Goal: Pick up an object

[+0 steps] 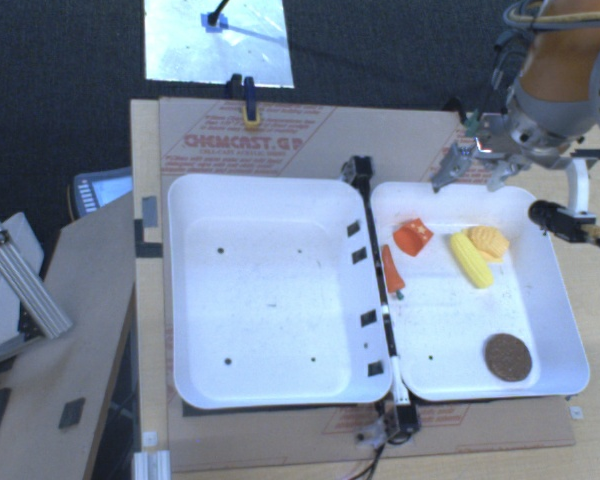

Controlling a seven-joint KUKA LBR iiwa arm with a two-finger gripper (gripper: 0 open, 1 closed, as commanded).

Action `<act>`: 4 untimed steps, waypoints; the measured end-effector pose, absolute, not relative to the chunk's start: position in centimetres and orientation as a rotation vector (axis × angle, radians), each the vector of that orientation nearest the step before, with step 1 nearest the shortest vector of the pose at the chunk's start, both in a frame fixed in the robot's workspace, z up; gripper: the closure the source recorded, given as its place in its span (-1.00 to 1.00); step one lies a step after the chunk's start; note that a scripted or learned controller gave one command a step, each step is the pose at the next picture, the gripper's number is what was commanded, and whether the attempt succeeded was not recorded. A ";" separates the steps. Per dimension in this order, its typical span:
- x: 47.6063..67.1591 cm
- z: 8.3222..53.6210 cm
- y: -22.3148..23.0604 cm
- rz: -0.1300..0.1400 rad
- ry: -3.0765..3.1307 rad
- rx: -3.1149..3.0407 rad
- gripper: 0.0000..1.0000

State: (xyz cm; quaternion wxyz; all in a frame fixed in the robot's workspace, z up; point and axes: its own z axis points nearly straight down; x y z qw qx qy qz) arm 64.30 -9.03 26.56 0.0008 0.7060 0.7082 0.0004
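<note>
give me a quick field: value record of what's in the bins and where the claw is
right bin: holds five items
red piece: upper left of right bin
carrot: along the right bin's left wall
corn cob: middle of right bin, touching the orange-yellow item
orange-yellow item: just right of the corn cob
brown disc: lower right of right bin
left bin: white, beside the right bin
claw: open, above the right bin's far rim, holding nothing

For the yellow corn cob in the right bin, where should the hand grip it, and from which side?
Probably grip the corn cob across its middle, coming straight down from above. It lies flat and slanted, so fingers should close across its narrow width. Its upper end sits against the orange-yellow piece, so the lower half offers more room. The hand is above the bin's far edge.
</note>
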 end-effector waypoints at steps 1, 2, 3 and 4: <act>62.6 19.7 -2.7 -0.002 2.235 2.215 -1.00; 55.2 18.3 2.1 -0.004 2.234 2.217 -1.00; 62.4 18.5 6.4 0.011 2.229 2.209 -1.00; 60.2 28.4 -2.7 0.008 2.206 2.222 -1.00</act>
